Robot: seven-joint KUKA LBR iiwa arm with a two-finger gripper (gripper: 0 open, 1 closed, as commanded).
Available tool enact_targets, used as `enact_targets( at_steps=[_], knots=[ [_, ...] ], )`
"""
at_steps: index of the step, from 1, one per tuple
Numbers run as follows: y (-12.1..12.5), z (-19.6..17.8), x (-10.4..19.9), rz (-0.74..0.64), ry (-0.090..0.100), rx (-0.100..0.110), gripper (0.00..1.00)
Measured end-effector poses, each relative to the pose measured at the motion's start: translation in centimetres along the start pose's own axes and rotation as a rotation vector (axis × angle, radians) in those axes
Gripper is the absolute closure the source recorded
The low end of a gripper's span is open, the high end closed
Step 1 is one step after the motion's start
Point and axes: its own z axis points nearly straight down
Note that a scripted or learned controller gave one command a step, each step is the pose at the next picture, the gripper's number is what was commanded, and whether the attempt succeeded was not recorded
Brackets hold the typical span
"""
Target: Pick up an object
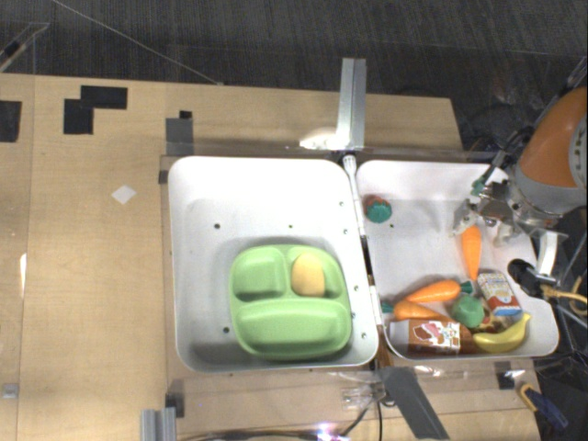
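A carrot (470, 251) is seen upright in the right bin (418, 186), directly beneath the gripper (487, 217), its top at the fingertips; whether it is gripped cannot be told, nor whether the jaws are apart or together. Other toy food is piled at that bin's near edge: a second carrot (427, 293), a banana (501, 335), a carton (434, 335). No writing can be read. A yellow fruit (309, 274) is placed in a compartment of the green tray (289, 324).

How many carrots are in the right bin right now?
2. One carrot stands nearly upright in the view just below the gripper; the other carrot lies slanted by the front pile, near the banana. More could be hidden under that pile.
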Motion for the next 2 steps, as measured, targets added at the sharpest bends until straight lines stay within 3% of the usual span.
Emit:
enact_targets(
  at_steps=[1, 2],
  knots=[
    [0.35, -1.48, 0.16, -0.003, 0.002, -0.010, 1.00],
    [0.21, -1.24, 0.15, -0.003, 0.002, -0.006, 0.00]
  ],
)
